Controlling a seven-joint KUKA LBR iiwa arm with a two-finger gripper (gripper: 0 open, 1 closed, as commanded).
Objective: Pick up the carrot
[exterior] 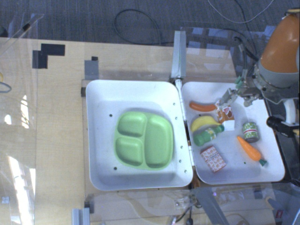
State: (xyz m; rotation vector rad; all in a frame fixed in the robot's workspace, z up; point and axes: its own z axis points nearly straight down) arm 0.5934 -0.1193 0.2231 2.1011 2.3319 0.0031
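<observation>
**Carrot ungrasped; claw poised over far end of right bin**

Nearest the lens, the carrot (249, 150) lies flat on the floor of the right bin (276, 172), green tip toward the near right corner, apart from its neighbours and free to be taken from above.

Claw: the gripper (228, 99) hangs over the far part of the right bin, above the sausage (203, 107) and a small brown packet (227, 113). Nothing is seen between its fingers; whether they are spread or closed cannot be told at this angle.

Outward: a banana (203, 122) and green bottle (208, 134) lie touching just nearer, a small can (251, 131) stands beside the carrot, and a red patterned box (213, 158) lies near the front wall. The left bin (101, 172) holds a green divided plate (143, 139).

Judgement: approach not yet aligned; the claw must travel nearer and rightward, clearing the can.
</observation>
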